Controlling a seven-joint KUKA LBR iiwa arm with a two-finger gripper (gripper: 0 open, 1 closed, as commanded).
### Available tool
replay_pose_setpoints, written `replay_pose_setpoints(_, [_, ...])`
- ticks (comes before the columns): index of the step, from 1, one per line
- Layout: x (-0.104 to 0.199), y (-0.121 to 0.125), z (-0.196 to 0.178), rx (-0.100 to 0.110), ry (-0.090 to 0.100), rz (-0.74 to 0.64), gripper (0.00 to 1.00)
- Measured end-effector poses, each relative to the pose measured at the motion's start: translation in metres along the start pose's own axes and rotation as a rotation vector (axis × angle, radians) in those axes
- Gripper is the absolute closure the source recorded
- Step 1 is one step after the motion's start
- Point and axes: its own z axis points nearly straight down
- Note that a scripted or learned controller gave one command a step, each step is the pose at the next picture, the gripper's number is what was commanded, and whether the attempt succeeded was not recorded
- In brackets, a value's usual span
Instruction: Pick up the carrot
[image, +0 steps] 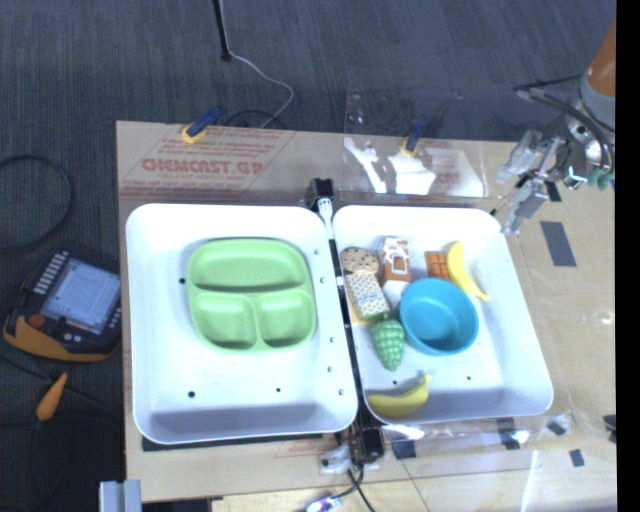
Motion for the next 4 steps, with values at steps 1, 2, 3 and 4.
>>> replay_pose_setpoints(1, [0.0,0.001,-0.004,0.004,0.006,-0.002,1.0])
replay_pose_setpoints(2, [0.032,0.077,0.006,0.0,0.017,0.394,1.0])
replay_pose_setpoints(3, [0.034,-0.014,-0.066,-0.001,0.009,-0.155,1.0])
replay_pose_setpoints(4, [0.052,0.068,-0.016,-0.008,0.021,-0.095,1.0])
